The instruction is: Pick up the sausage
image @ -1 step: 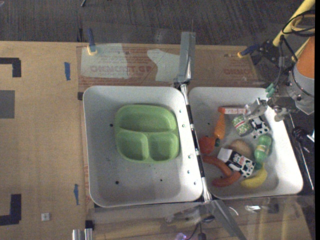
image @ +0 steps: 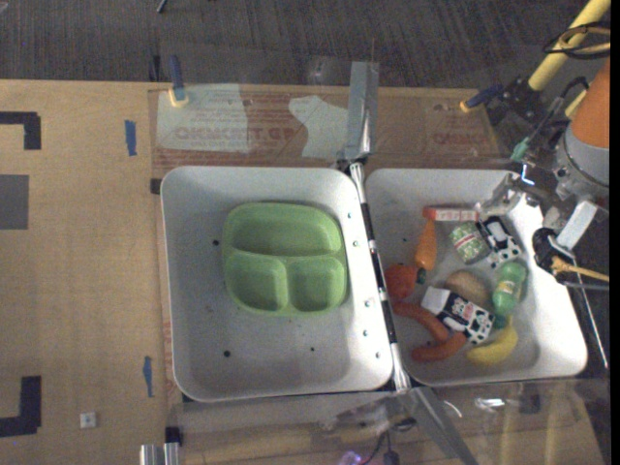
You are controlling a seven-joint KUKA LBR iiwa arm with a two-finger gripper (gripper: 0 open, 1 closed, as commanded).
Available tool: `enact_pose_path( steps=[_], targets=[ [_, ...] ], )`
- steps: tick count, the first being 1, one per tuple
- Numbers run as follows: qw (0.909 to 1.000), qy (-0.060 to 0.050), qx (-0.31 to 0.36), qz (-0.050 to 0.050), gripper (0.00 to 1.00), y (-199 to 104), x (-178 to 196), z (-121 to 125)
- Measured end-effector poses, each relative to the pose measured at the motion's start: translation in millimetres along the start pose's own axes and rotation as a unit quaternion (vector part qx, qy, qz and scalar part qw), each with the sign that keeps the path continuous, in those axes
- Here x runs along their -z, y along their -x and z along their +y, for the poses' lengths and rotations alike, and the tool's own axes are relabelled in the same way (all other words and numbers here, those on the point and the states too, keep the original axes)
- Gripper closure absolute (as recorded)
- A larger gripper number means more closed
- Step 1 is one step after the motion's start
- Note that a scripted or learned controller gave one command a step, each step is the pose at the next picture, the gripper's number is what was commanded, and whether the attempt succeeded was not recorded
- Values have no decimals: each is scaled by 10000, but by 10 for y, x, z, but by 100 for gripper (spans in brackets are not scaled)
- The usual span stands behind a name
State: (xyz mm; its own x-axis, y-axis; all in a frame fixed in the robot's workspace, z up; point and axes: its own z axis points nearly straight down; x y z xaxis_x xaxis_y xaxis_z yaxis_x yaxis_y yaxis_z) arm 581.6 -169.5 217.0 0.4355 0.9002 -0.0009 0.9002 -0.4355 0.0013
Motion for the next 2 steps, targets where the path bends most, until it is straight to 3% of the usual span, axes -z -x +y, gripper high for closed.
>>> enact_pose_path(
  steps=[1, 2],
  targets=[
    [9925, -14, -1224, 8, 0, 203, -1065, -630],
    [9903, 58, -1387, 14, 0, -296, -1267, -1018]
  ],
)
